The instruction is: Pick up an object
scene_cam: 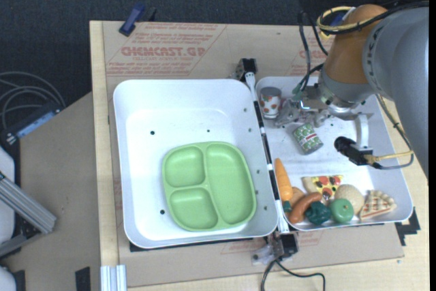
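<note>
Covering the counter (170, 51) is a sheet of brown cardboard printed with red lettering; dark carpet surrounds it, with grey cables at 9 o'clock and a small blue object (132, 20) at 11 o'clock.

Left bin (136, 105): glossy white plastic with rounded corners, carrying a pale green divided plate (208, 185) of three compartments, smooth and matte.

Right bin (392, 153): same white plastic, joined to the left bin by a dark clip (246, 67) at 12 o'clock.
- Small white cup (270, 101) with red spots, upright in the bin's 11 o'clock corner.
- Short cylindrical can (308, 137) with a green label, lying tilted near the bin's centre.
- Toy food clustered at 6 o'clock: an orange carrot (281, 179), a sausage (304, 204), a pizza slice (324, 183), a green vegetable (318, 215), a round pale fruit (346, 197) and a waffle wedge (377, 204).

Pincer (300, 110): metallic, hanging just above the can at the bin's 12 o'clock side, between cup and can; whether it is spread or pressed together cannot be told. An orange band (351, 51) and grey housing rise behind it toward 2 o'clock.
</note>
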Action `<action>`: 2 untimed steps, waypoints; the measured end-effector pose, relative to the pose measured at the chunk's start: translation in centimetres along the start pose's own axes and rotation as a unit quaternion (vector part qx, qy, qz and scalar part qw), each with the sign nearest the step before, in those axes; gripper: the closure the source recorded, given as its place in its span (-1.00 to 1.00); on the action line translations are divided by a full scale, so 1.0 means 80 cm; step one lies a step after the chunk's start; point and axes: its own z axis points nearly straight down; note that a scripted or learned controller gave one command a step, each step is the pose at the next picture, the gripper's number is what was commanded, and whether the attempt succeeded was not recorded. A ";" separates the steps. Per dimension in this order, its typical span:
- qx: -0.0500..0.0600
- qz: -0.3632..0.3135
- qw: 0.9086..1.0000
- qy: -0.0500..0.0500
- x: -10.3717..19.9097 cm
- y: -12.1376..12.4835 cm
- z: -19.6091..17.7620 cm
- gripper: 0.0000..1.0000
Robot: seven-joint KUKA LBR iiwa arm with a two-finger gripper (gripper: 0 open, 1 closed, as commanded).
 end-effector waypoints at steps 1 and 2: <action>-0.001 0.000 1.000 0.000 -0.006 -0.024 0.000 -1.00; -0.002 0.001 1.000 0.000 -0.006 -0.023 -0.013 1.00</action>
